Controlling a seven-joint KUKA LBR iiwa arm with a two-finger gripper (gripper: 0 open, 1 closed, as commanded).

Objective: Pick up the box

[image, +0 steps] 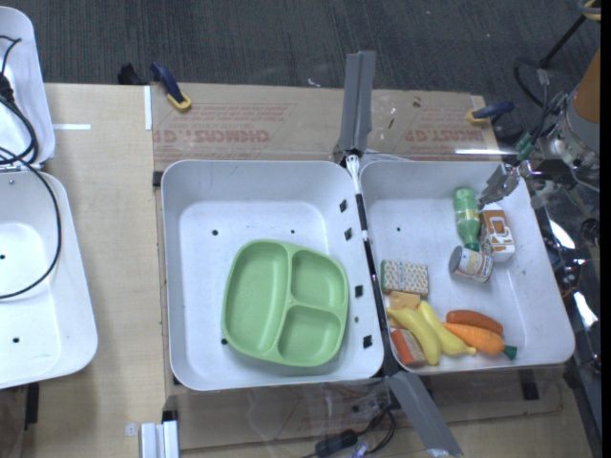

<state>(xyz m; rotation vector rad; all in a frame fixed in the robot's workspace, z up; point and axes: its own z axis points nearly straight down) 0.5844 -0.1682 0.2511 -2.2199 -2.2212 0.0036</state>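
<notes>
A small orange and white box (497, 234) lies in the right bin (420, 194), near its right wall. A green bottle (466, 217) lies against the box's left side and a tipped silver can (472, 263) sits just below it. My gripper (496, 185) hangs just above the box's upper end, beside the bottle's cap, with the arm coming in from the right. A flat, speckled beige box (405, 277) lies further left in the same bin.
In the right bin's front part lie a banana (430, 330), a carrot (477, 338), a sausage (474, 320) and other toy food. The left bin (191, 198) holds a green divided plate (285, 303). Cables hang at the far right.
</notes>
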